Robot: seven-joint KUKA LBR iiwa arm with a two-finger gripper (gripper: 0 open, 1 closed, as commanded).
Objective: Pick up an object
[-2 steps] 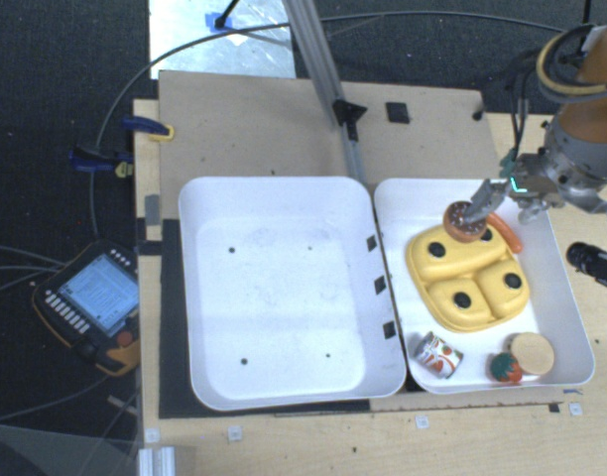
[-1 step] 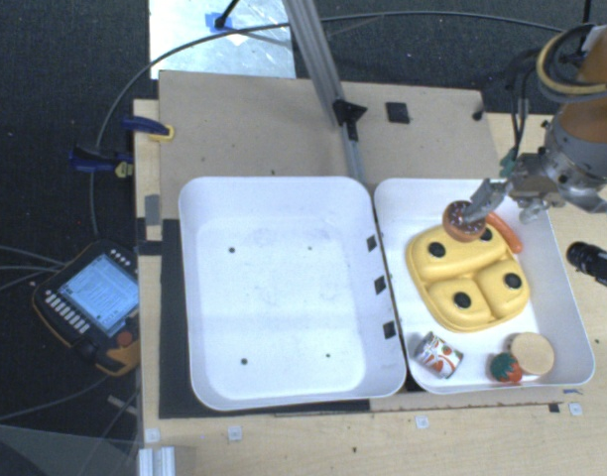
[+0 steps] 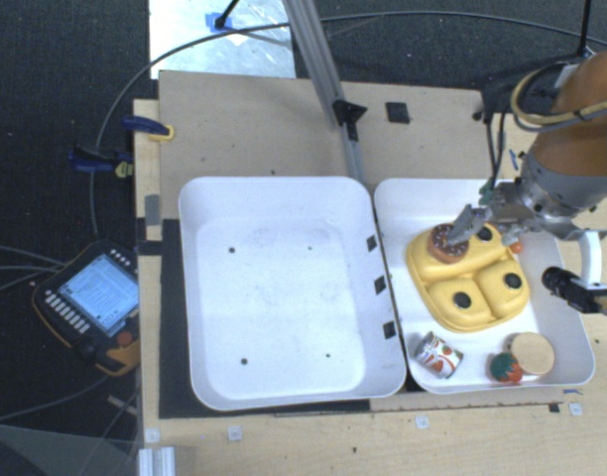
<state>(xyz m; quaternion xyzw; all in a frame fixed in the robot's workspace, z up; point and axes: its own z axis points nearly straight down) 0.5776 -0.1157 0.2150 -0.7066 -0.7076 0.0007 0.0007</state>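
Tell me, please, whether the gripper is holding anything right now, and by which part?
That cannot be told. The gripper sits at the yellow tray, beside the brown donut-like piece, but nothing is visibly between its fingers.

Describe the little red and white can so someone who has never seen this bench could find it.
Look in the right-hand white bin, at its near edge. Left of the round tan disc and below the yellow tray lies the small can, tipped on its side: the only red-and-white thing there.

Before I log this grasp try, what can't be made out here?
- Claw over the yellow tray: too small to tell open or shut.
- Brown object beneath it: contact unclear.
- Arm: cut off by the right edge.
- Small can: label too small to read.
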